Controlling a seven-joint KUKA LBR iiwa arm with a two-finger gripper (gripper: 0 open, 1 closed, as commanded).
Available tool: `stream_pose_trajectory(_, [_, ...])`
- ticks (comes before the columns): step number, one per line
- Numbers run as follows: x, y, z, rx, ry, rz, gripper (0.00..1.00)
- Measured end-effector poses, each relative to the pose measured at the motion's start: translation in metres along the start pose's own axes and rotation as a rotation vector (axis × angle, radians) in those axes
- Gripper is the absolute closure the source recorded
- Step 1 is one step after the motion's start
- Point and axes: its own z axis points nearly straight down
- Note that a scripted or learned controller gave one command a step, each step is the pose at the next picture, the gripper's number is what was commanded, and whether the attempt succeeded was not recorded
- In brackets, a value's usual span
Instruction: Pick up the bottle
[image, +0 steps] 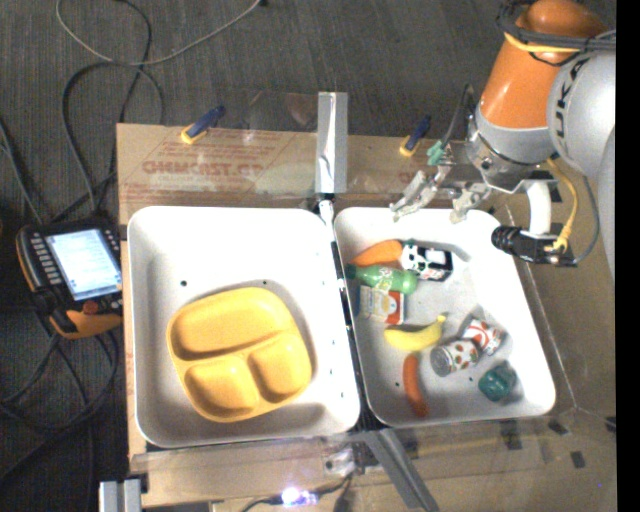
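**Camera view: gripper hovers open above the right bin's far rim**

We read faint red lettering, roughly "CHEMCAST", on the brown board (230, 170) behind the bins, clipped by a blue and yellow clamp (203, 123). We see the gripper (434, 200) with fingers spread and nothing between them, above the far edge of the right bin (530, 330). The green bottle (383, 279) lies on its side in that bin, just beside the divider, touching a carrot (380, 251) and a labelled packet (385, 303) whose print we cannot read. Near it lie a banana (417, 334), a red-patterned can (465, 347) and a teal cup (498, 382). The left bin (150, 240) holds a yellow divided tray (240, 349). A lit pendant (72, 265) rests on dark carpet (60, 100) amid cables.
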Motion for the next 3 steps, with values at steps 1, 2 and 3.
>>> stream_pose_trajectory(1, [-0.03,-0.039,0.163,-0.005,0.0,0.031,0.0])
stream_pose_trajectory(2, [-0.029,-0.041,0.157,0.005,0.004,0.03,1.0])
stream_pose_trajectory(3, [0.021,-0.008,0.051,-0.001,-0.002,0.002,1.0])
